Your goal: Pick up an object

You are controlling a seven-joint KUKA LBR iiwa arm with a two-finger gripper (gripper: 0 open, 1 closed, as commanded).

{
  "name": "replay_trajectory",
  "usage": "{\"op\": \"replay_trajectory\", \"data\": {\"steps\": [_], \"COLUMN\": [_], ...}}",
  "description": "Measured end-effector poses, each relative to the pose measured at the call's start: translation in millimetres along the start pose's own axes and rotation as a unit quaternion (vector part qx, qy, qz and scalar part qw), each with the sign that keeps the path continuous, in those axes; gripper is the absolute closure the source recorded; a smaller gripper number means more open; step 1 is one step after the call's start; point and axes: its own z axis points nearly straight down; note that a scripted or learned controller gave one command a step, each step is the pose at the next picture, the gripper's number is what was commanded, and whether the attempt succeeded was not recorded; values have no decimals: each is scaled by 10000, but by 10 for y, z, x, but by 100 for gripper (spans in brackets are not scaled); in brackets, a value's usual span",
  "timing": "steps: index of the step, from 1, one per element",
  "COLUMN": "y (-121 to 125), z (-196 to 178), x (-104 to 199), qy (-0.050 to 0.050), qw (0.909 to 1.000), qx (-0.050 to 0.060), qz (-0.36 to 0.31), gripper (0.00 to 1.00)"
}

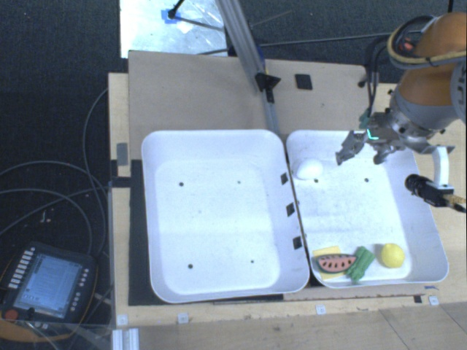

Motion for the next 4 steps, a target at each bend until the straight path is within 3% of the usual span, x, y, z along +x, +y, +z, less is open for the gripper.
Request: {"op": "replay_trajectory", "data": {"steps": [1, 4], "y": [0, -9], "z": [1, 1367], "x": [0, 101], "qy": [0, 2], "qw": [10000, 10000], "qx": [0, 20], "qz": [0, -1], "gripper": [0, 0]}}
